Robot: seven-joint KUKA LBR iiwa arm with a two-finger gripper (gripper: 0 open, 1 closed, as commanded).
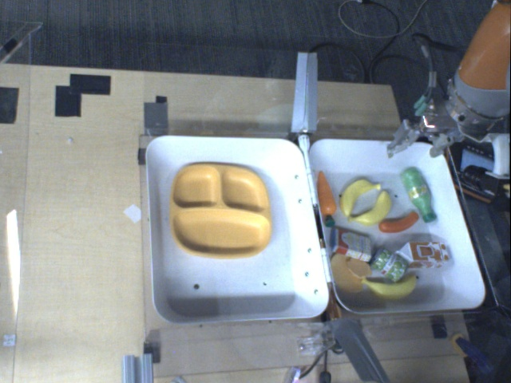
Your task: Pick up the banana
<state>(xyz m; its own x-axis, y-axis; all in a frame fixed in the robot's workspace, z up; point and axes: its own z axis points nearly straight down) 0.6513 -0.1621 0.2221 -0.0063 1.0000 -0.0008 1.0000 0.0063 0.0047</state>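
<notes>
I read this as the approach step: my gripper hovers over the right bin's far edge, fingers spread, holding nothing. The banana lies near the front wall, so next I must reach forward and descend.

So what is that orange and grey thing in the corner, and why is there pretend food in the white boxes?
That is a robot arm, seen by a camera looking down from above the bench. Its gripper hangs over the far corner of the right white bin, holding nothing. That bin holds toy food: a yellow banana near the front, a curled yellow banana bunch, a green bottle, an orange carrot and a red sausage. The left white bin holds a yellow divided tray. The robot should pick up a banana.
</notes>
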